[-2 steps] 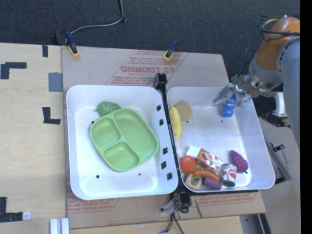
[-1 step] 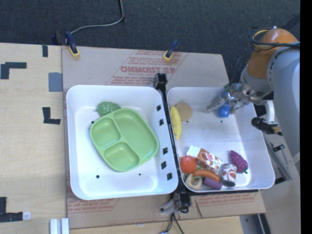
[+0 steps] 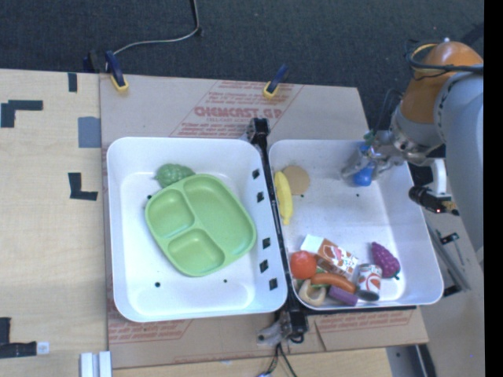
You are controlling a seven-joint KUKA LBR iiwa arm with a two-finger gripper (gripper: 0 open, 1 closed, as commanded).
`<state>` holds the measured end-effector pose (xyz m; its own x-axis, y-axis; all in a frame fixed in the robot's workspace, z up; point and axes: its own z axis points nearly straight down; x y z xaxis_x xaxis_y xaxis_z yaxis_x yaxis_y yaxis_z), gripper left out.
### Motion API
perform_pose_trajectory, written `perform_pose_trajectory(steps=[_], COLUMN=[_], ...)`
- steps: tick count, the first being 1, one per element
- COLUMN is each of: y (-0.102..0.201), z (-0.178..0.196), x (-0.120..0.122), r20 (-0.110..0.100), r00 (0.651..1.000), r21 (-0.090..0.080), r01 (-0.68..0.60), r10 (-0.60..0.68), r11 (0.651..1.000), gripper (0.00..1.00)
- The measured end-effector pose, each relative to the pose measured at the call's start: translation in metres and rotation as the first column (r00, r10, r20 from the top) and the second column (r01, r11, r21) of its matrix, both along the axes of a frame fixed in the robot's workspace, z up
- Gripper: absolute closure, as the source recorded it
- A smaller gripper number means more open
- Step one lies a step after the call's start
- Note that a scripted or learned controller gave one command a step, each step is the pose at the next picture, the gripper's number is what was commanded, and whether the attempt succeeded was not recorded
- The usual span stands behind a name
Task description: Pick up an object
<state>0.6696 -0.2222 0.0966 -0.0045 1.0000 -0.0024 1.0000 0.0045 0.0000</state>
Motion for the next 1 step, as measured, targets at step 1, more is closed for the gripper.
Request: perform_pose_trajectory(steps=[1], y=[0.0693], z=[0.0202], x=[-0.0032], r20=[0.001], r00=[1.000], r21=[0.003], r01=[0.002], r10=[-0.002], r11=[1.000], gripper=[1.00])
